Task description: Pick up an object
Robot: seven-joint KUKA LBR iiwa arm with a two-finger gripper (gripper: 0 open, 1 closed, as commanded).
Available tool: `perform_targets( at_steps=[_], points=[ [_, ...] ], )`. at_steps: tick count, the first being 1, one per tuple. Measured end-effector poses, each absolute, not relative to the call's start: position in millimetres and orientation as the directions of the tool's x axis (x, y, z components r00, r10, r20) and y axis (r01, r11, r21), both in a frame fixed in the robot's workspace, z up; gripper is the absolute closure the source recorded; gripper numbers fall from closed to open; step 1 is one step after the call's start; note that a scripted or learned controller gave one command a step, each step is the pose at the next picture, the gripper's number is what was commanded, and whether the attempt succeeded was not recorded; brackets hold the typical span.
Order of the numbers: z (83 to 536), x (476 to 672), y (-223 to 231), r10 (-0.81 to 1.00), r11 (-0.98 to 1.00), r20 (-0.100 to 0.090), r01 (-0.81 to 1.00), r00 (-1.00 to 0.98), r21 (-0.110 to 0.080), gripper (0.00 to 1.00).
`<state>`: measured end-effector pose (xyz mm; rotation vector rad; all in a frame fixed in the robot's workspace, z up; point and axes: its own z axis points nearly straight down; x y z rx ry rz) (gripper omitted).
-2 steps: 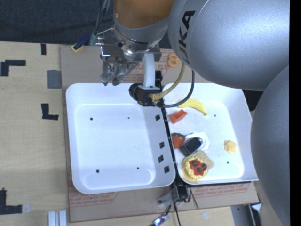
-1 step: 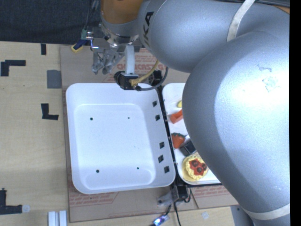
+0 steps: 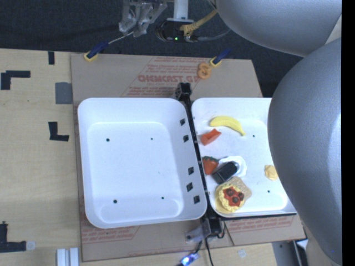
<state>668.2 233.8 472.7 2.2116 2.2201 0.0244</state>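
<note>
The right bin (image 3: 252,107) holds a yellow banana (image 3: 227,124), a red wedge (image 3: 209,137), a red and green piece (image 3: 209,164), a black object (image 3: 224,172) lying on a white one (image 3: 237,163), a round tan waffle with red berries (image 3: 232,197) and a small yellow lump (image 3: 270,172). My gripper (image 3: 137,16) hangs beyond the far edge of the bench, above the dark floor, well away from both bins. Nothing shows in it. The grey arm (image 3: 310,121) covers the right side of the right bin.
The left bin (image 3: 133,159) lies beside the right one, with a black divider clip row (image 3: 189,148) between them. A small orange ring (image 3: 204,70) lies on the cardboard behind the bins. Blue-tipped clamps (image 3: 95,51) hold the cardboard's far corners.
</note>
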Motion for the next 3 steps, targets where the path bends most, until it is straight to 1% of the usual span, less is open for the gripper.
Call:
perform_targets(
  at_steps=[1, 2, 3],
  points=[
    [540, 667.7, 234, 1.000, 0.003, 0.002, 1.000, -0.003, 0.007, 1.00],
    [388, 661.9, 191, 1.000, -0.004, -0.007, 1.000, 0.004, -0.017, 1.00],
    [528, 629.7, 224, 1.000, 0.006, 0.006, 1.000, -0.006, 0.012, 1.00]
  ],
)
